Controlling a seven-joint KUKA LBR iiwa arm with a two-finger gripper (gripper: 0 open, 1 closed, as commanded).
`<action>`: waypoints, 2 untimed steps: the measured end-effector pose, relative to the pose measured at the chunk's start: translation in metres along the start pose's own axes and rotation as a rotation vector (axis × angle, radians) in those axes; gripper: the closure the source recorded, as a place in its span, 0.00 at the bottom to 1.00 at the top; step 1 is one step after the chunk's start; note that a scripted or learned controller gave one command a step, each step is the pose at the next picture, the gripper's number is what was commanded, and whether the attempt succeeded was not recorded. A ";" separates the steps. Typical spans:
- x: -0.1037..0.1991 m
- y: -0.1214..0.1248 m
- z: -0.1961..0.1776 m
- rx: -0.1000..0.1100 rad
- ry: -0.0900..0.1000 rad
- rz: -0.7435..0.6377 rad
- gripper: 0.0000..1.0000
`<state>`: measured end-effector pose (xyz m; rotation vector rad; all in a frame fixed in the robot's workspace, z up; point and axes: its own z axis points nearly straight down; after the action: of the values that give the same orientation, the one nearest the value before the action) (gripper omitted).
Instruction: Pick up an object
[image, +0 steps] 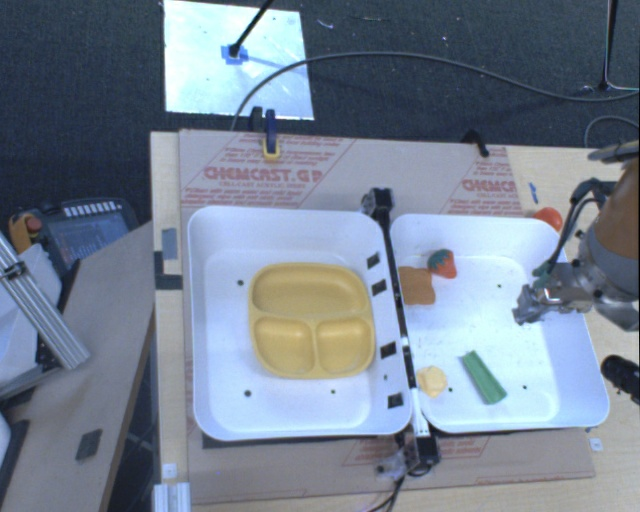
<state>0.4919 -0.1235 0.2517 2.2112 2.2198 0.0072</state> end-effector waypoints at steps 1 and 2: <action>0.000 0.002 -0.030 0.005 0.002 0.000 1.00; 0.044 0.005 -0.015 0.007 0.004 -0.004 1.00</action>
<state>0.4964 -0.0791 0.2663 2.2116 2.2295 0.0037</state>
